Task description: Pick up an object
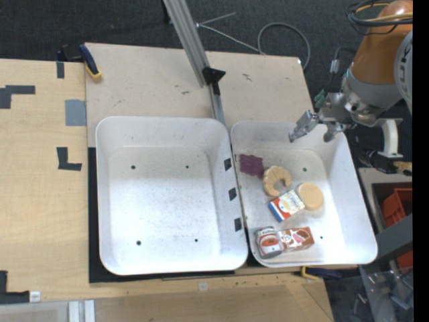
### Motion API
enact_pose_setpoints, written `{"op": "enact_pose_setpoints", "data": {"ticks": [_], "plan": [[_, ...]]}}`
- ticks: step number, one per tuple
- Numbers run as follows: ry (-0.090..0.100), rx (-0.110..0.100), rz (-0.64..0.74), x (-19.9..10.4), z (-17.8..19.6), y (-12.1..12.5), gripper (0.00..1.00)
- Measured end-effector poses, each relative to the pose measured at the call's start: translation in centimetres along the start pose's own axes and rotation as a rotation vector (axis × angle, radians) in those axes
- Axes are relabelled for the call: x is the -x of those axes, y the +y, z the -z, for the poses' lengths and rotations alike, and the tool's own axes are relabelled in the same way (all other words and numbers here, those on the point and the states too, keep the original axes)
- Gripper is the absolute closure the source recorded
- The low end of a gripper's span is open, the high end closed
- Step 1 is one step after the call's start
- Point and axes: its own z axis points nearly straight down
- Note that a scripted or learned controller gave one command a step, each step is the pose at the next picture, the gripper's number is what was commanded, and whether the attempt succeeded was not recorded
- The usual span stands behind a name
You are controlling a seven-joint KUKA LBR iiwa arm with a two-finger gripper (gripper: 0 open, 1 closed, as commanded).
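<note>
The arm comes in from the right, its tool (pixel 313 131) hovering over the far edge of the right bin (pixel 348 180), fingers spread apart with nothing between them. Down in that bin sit a purple block (pixel 252 165), a croissant (pixel 277 180) just beside it, a round biscuit (pixel 310 196), a small carton (pixel 286 205) and a red-and-white packet (pixel 285 240) nearest the front. The left bin (pixel 161 193) sits alongside on the tabletop (pixel 40 186).

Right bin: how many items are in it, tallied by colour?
Right bin contents:
Purple: 1, the purple piece
Tan: 2, the croissant and the round biscuit
Red, white and blue: 1, the small carton
Red and white: 1, the can
Total: 5
</note>
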Motion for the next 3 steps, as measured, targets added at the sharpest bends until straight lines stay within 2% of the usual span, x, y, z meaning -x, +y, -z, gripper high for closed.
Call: {"op": "enact_pose_setpoints", "data": {"ticks": [1, 3], "plan": [[0.0, 0.0, 0.0, 0.0, 0.0, 0.0, 0.0], [0.001, -0.006, -0.001, -1.4, -10.6, -1.0, 0.0]]}}
